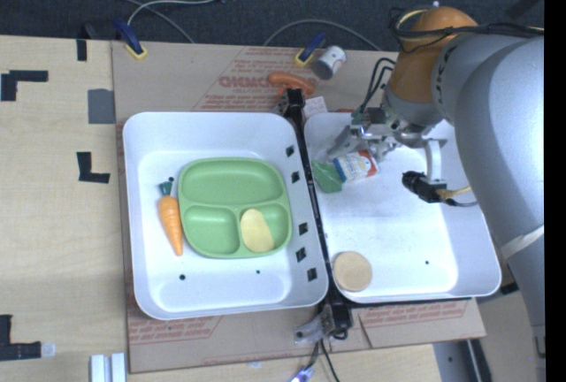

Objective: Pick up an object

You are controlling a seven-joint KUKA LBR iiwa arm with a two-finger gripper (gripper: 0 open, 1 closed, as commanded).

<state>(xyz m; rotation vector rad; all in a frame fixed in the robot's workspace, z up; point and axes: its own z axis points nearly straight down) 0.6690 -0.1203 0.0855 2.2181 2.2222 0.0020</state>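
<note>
My gripper (pixel 355 140) hangs low over the back left part of the right bin (pixel 460 239). Just below it lie a small white packet with red and orange print (pixel 356 166) and a green object (pixel 326 177), which touch each other close to the bin's left wall. The gripper is right above the packet's far edge; I cannot make out whether it touches the packet. A round tan disc (pixel 352 271) rests in the right bin's front left corner.
The left bin (pixel 146 137) holds a green divided plate (pixel 232 181) with a yellow piece (pixel 257 231) in its front right section. An orange carrot (pixel 172 223) lies left of the plate. Clamps and cables line the bench's back edge.
</note>
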